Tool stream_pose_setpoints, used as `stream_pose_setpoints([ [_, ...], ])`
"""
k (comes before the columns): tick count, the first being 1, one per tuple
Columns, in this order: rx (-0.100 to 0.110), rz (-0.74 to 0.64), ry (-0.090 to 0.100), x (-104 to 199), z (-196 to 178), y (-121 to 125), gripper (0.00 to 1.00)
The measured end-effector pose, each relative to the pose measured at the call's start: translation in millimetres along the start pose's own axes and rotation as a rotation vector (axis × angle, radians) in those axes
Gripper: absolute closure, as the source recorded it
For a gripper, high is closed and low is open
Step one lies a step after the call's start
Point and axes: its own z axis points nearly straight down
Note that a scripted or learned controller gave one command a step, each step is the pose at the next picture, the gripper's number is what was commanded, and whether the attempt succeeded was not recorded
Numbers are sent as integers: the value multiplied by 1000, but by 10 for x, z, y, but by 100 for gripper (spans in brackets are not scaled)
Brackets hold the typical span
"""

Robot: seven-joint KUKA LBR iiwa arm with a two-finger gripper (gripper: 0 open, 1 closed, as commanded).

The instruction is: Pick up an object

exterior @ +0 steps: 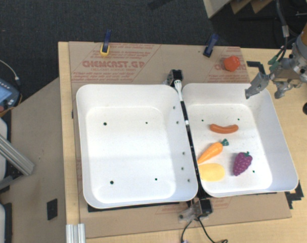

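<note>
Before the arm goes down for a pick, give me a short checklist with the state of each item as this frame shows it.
1. Objects available in the right bin: ok; sausage, carrot, yellow lemon-like piece and grapes lie there.
2. Gripper free of any object: ok; nothing sits between its fingers.
3. Gripper over a target: not ok; it hangs at the bin's far right corner, away from all four.
4. Targets separated: not ok for the carrot and yellow piece, which touch; ok for the sausage and grapes.
5. Red toy reachable in a bin: not ok; it lies on the cardboard outside.
</note>
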Motion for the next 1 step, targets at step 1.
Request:
stream_pose_setpoints([
  [1, 17, 4, 7, 1, 1478, -826, 0],
])
